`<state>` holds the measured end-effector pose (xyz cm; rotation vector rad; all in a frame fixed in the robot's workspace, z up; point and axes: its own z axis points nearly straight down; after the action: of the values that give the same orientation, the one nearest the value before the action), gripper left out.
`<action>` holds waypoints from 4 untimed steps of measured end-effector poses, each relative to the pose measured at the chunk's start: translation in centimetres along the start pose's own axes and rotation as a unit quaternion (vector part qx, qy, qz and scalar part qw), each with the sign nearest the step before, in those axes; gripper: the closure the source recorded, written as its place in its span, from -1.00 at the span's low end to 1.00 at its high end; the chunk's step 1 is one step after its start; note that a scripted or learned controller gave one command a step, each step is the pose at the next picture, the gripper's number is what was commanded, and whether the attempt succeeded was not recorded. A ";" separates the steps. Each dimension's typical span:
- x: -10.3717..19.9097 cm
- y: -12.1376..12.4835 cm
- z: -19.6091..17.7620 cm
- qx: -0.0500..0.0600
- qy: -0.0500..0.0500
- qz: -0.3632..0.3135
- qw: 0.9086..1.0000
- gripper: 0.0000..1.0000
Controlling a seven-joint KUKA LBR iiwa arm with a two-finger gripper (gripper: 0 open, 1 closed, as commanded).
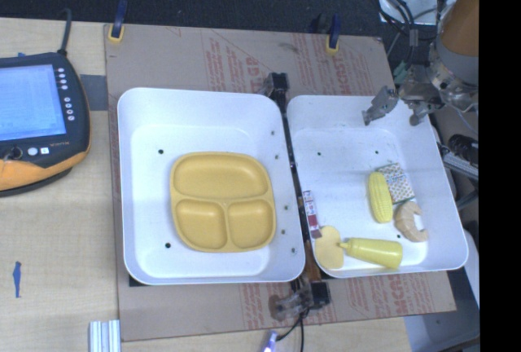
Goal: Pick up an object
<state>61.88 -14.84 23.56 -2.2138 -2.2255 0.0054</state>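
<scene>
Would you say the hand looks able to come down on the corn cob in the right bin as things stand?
Probably yes: the hand hangs open over the right bin's far end, and the corn cob lies uncovered, though a patterned packet touches it.

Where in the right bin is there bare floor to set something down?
The right bin's far and middle floor is bare, below the tool. The near end is crowded: corn, packet, shrimp, yellow bottle.
</scene>
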 end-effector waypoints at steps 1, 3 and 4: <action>-3.6 -3.3 8.5 0.001 -0.001 0.001 1.000 -1.00; -2.8 -4.5 12.9 -0.005 -0.005 0.000 1.000 1.00; 8.4 -5.1 1.9 -0.002 0.001 -0.001 1.000 1.00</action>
<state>56.74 -6.47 21.66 -2.2127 -2.2283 -0.0007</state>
